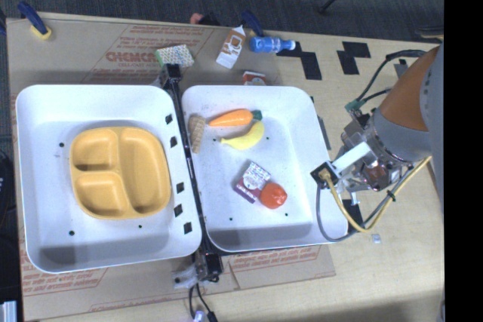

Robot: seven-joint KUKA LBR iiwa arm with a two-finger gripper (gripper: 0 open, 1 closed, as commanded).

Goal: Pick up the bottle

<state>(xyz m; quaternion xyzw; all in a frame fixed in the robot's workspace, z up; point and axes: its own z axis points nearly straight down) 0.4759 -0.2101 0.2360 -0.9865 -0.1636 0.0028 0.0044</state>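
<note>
A small blue bottle (270, 45) lies on its side on the cardboard behind the right bin (302, 226), outside its rim. My gripper (367, 176) hangs just past that bin's right wall, near its front corner, far from the bottle. Nothing shows in its grasp. In the right bin lie an orange carrot (230, 118), a yellow banana (245, 137), a tan cone-shaped toy (197, 130), and a purple-and-white packet (252, 181) touching a red rounded thing (272, 195).
The left bin (38, 237) holds a yellow divided plate (119, 171). Small cartons (230, 47) and a patterned packet (175, 55) lie on the cardboard behind the bins. Blue clamps (34, 19) sit at the bench's far edge. Yellow cable (377, 215) loops below the wrist.
</note>
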